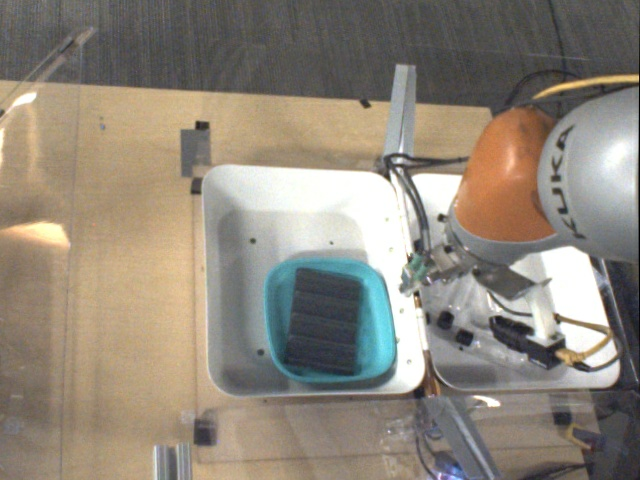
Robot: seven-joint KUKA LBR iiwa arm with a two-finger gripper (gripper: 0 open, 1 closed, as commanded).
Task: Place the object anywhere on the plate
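Observation:
A dark grey ribbed block (323, 320) lies flat on the teal plate (277, 298), which sits in the front part of the left bin (260, 208). The block covers most of the plate's middle. My gripper (455, 308) hangs below the orange wrist band over the left side of the right bin (585, 268), close to the wall between the two bins. It is apart from the plate and block, to their right. The wrist and cables hide much of it.
The grey and orange arm (540, 178) covers much of the right bin. A grey metal post (402, 108) stands behind the seam between the bins. Small black fixtures (197, 148) sit on the wooden bench around the left bin.

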